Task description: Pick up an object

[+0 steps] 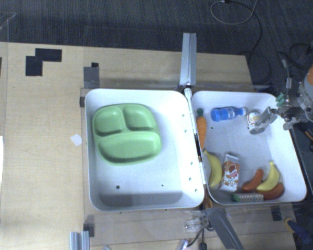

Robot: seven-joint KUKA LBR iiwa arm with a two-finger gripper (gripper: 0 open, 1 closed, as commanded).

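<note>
The right bin holds a blue bottle lying near its back wall, an orange carrot along its left wall, and a banana with a small juice carton at the front. A second banana and a red sausage-shaped item lie in the front right corner. My gripper hangs low over the back right of this bin, just right of the bottle and apart from it. Nothing shows held in it.
The left bin holds a green divided plate. A metal post stands behind the seam between the bins. The arm's body overhangs the right bin's right rim. Cables lie on the dark floor at the back.
</note>
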